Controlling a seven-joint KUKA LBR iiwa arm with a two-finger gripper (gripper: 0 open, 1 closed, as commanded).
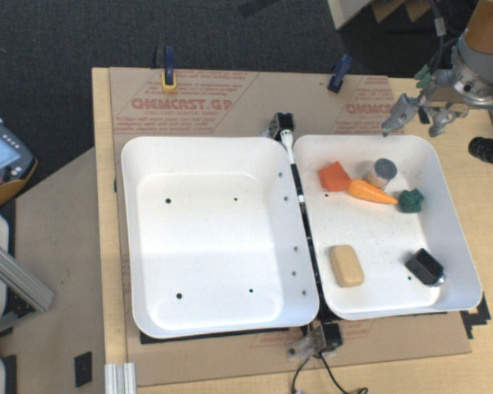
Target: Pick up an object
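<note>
The right bin holds several small objects. An orange-red block, a grey cylinder, an orange carrot and a green lump cluster near its back. A tan block lies toward the front, and a black object sits at the front right. My gripper hangs over the bench just behind the right bin's back rim, up and to the right of the grey cylinder. It is open, with nothing between its fingers.
The left bin sits beside the right one, their rims meeting along a black clipped seam. Blue clamps stand at the board's back edge. A cable trails off the front.
</note>
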